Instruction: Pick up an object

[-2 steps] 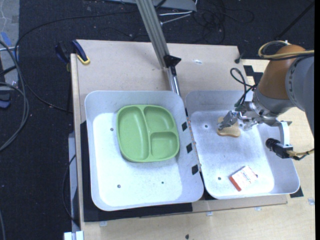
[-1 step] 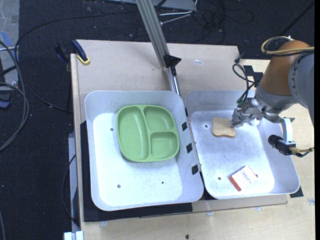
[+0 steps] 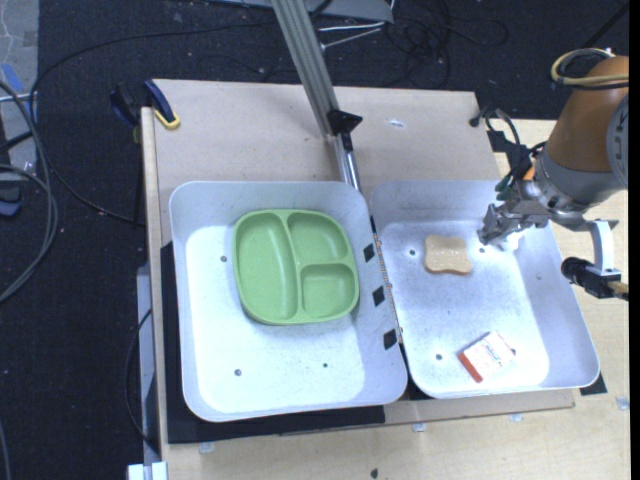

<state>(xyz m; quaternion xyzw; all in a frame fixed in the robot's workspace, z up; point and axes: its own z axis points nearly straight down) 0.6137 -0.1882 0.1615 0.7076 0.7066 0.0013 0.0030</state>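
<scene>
Your pincer (image 3: pixel 497 228) hangs over the right bin (image 3: pixel 560 298), just right of the tan bread slice (image 3: pixel 447 255); you cannot tell its state. Drop here and you'll likely hit bare floor or nudge the bread away. The red-and-white packet (image 3: pixel 488 355) lies nearer.

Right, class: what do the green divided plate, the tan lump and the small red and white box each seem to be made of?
Green divided plate: probably moulded plastic, matte, one even colour with rounded compartment walls.
Tan lump: looks soft, like foam or toy bread; uneven outline, dull surface.
Red and white box: likely printed cardboard, with flat faces and sharp edges.
</scene>
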